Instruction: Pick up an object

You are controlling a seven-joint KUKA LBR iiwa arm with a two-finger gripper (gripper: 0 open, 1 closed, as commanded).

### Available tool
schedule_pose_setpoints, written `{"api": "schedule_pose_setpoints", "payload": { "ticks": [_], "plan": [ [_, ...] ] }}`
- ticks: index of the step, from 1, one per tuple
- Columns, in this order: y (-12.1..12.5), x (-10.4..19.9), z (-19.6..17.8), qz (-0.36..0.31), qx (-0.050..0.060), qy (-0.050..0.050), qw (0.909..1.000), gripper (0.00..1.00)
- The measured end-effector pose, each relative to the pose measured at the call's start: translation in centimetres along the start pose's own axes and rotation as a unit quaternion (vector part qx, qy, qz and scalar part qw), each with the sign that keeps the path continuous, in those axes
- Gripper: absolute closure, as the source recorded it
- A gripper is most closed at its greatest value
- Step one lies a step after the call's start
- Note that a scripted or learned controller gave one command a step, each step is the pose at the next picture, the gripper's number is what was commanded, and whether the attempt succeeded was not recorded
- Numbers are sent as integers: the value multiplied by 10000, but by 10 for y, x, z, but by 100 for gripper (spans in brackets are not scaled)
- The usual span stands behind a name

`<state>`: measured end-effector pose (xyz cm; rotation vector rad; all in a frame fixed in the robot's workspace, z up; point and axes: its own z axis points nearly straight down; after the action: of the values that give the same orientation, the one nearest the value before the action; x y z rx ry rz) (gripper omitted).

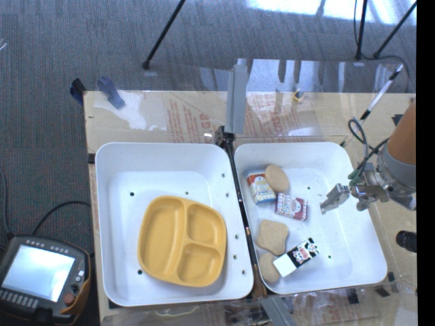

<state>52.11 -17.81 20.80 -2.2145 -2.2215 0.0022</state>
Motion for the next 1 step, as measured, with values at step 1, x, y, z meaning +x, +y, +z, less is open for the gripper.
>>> {"api": "schedule_pose_setpoints", "payload": {
  "ticks": [1],
  "plan": [
    [72,65,122,-1102,-1,-2,9939,0]
  ]
}}
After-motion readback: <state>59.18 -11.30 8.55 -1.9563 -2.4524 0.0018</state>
